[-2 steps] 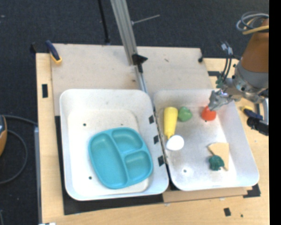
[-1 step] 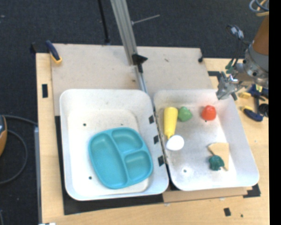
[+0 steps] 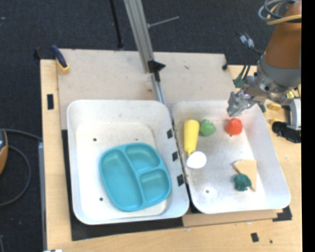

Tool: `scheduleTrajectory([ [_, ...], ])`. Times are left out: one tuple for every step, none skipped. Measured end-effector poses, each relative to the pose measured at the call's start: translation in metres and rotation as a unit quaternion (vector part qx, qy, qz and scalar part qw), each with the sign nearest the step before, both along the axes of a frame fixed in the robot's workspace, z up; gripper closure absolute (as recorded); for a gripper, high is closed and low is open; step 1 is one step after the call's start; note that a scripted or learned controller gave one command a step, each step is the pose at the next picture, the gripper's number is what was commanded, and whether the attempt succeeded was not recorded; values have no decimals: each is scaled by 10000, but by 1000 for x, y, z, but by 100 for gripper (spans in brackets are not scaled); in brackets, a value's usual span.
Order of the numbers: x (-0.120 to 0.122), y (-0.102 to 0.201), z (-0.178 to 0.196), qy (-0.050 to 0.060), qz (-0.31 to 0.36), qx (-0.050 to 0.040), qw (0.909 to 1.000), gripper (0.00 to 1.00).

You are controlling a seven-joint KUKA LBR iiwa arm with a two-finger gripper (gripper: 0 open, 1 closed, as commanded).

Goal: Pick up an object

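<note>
The right bin (image 3: 275, 193) holds a red round object (image 3: 233, 126), a yellow elongated piece (image 3: 190, 135), a small green piece (image 3: 207, 128), a white ball (image 3: 196, 160), a tan wedge (image 3: 247, 169) and a dark green lump (image 3: 242, 181). My gripper (image 3: 237, 107) hangs over the bin's far right part, just above and beside the red object. Nothing shows between its fingers. From this angle I cannot make out how the fingers stand.
The left bin (image 3: 84, 114) holds a turquoise divided plate (image 3: 135, 176). A grey aluminium post (image 3: 140, 33) rises behind the bins, its base between them. Cables and a black fitting (image 3: 284, 130) lie at the bench's right edge.
</note>
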State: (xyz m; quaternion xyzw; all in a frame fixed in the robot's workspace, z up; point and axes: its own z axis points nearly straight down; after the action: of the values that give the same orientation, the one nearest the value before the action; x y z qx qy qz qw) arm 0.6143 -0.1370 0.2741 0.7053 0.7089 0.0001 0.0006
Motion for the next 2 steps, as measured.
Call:
scheduleTrajectory([
  [3,44,-14,1,2,2,10000,100],
  [9,91,-12,-7,7,5,10000,100],
])
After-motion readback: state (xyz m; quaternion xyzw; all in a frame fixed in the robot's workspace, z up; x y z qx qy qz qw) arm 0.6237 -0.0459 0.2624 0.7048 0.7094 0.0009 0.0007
